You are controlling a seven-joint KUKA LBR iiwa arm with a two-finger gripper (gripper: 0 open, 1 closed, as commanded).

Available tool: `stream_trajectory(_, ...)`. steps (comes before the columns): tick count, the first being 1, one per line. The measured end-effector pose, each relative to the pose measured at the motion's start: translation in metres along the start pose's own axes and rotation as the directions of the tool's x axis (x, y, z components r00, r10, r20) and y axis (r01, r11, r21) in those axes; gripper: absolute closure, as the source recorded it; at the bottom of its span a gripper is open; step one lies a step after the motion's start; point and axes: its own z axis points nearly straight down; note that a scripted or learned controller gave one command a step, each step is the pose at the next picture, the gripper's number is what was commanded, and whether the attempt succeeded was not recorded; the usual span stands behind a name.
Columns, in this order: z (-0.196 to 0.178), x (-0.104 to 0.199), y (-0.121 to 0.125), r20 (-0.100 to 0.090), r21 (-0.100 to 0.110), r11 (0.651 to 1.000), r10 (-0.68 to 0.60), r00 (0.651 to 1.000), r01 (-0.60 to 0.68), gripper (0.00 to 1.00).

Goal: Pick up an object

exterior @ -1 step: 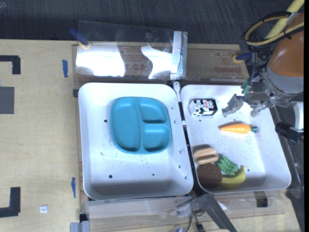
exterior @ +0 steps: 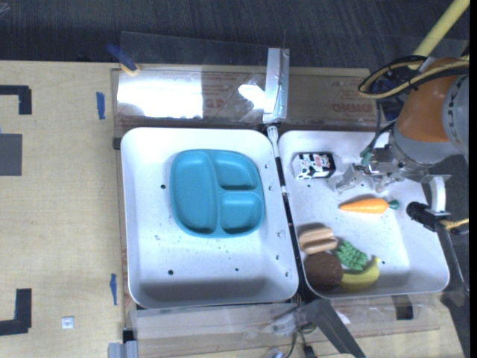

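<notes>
Gripper (exterior: 367, 176) in right white bin (exterior: 428, 271), grip state unclear; smooth orange toy carrot (exterior: 364, 206) just below it, apparently untouched.

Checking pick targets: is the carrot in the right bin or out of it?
In. The carrot lies flat on the right bin's floor, just below the gripper.

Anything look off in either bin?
Nothing is spilled or broken. The blue divided tray lies flat in the left bin. In the right bin, the carrot, cow-print item, sandwich, brown ball and banana lie loose, the last three crowded together.
</notes>
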Motion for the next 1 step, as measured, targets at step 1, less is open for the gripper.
stream_trajectory(1, 0.0138, -0.0131, -0.0505, 0.004, -0.017, 0.999, -0.029, 1.000, 0.029, 0.00)
